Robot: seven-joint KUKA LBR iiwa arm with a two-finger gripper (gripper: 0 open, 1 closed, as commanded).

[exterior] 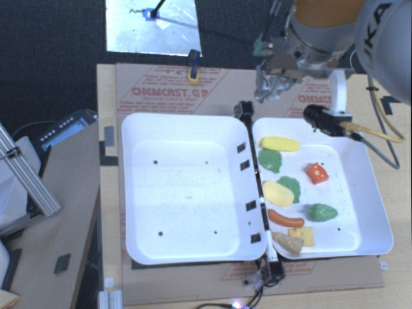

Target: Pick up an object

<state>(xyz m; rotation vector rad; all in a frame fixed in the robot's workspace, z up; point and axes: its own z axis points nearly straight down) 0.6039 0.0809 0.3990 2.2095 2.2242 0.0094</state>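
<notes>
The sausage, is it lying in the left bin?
No, the sausage lies in the right bin, near its front left part, between a yellow piece and a cheese wedge.

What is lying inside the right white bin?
In the right bin: corn cob, three green vegetables, strawberry, a yellow piece, sausage, cheese, and a tan piece. Anything beneath them is covered.

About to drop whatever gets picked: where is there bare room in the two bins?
The left bin has a bare floor from wall to wall. In the right bin, free floor lies right of the red piece and green piece, toward the outer wall. Its divider side is crowded: corn, yellow piece, sausage.
</notes>
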